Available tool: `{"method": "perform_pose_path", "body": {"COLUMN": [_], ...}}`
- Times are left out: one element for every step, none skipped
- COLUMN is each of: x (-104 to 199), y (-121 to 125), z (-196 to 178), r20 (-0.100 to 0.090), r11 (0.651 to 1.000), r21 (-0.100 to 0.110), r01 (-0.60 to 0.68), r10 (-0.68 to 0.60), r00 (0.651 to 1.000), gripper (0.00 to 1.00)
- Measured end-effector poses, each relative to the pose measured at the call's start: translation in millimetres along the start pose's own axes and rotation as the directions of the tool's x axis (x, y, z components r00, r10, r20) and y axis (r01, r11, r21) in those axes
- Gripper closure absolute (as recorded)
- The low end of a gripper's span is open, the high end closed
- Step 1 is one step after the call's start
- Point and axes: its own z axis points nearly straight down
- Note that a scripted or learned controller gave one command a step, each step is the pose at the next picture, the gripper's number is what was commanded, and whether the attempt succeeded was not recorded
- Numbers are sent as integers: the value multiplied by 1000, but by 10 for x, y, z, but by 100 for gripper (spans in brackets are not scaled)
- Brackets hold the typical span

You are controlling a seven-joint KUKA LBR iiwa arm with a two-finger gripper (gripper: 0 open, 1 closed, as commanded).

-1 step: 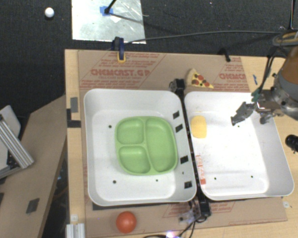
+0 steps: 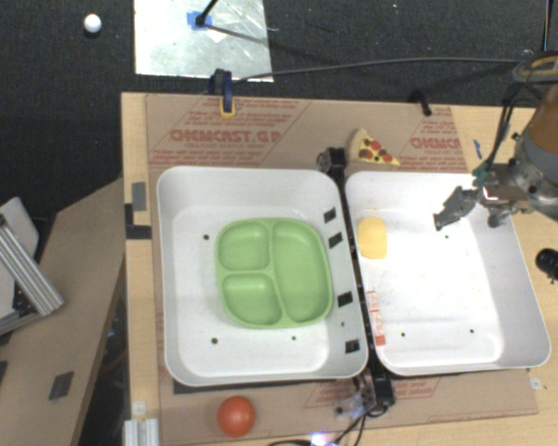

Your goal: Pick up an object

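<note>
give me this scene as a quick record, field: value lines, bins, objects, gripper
left bin: holds a green divided tray with three compartments
right bin: holds a yellow object near its left wall
outside bins: pizza slice toy on the board behind the bins; red-orange ball on the board in front of the left bin
gripper: over the right bin's far right part, apart from the yellow object
gripper contents: nothing visible between its fingers
arm: reaches in from the right

A green divided tray [image 2: 273,272] is seen in the left bin [image 2: 181,203]. An orange ball [image 2: 235,415] and a pizza-slice toy [image 2: 374,149] are placed on the counter [image 2: 260,133].
</note>
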Motion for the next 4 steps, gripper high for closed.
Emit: {"method": "perform_pose_path", "body": {"x": [2, 9, 82, 71], "y": [0, 26, 73, 87], "z": [630, 1256, 1845, 1708], "r20": [-2, -2, -2, 0], "r11": [1000, 1000, 1000, 1000], "r21": [6, 5, 5, 0], "r01": [-2, -2, -2, -3], "r10": [2, 2, 2, 3], "r00": [1000, 1000, 1000, 1000], "gripper": [0, 0, 0, 100]}}
